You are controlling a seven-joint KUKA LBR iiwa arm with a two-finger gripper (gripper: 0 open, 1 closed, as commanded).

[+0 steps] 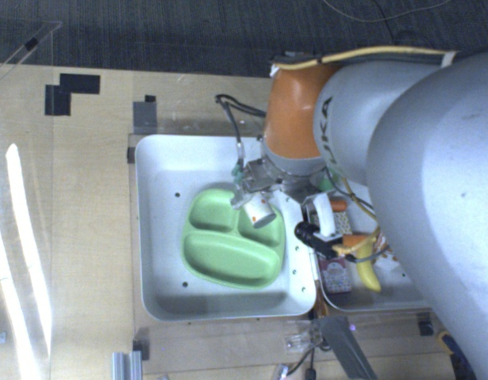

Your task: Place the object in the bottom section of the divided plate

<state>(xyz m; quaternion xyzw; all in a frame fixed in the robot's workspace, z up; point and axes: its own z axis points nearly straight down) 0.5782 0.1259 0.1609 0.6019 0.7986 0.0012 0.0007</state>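
A green divided plate [188, 248] lies in the left white bin [153, 220], with two small sections at the top and one long section along the bottom. My gripper [255, 204] hangs over the plate's upper right section, close above it. A small silvery cylindrical piece with an orange spot [261, 214] shows at its tip; I cannot tell whether that is a held object or part of the gripper. The arm's orange band and grey body hide much of the right bin.
In the right bin [386, 295] lie a yellow banana [368, 275], an orange item [353, 242] and a dark flat packet [334, 275], all beside the dividing wall. Black marker blocks [69, 92] sit on the wooden bench at far left.
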